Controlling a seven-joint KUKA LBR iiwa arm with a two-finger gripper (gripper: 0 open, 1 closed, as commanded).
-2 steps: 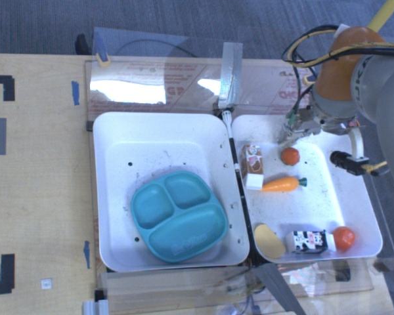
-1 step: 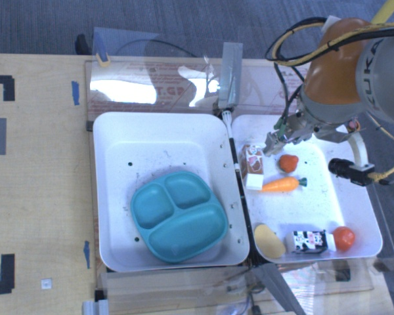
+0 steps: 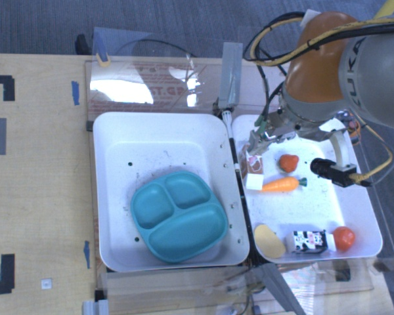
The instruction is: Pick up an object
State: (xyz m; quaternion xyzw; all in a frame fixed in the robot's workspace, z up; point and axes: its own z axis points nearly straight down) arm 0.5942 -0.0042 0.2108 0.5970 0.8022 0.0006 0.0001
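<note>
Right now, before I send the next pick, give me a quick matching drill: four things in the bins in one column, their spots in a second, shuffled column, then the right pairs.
Things:
1. teal divided plate
2. carrot
3. black and white carton
4. yellow piece

Places:
A. near front edge of the right bin, between the yellow piece and a red ball
B. front left corner of the right bin
C. left bin
D. middle of the right bin, lying across it, below a small red-orange item

Pairs: 1-C, 2-D, 3-A, 4-B
</note>
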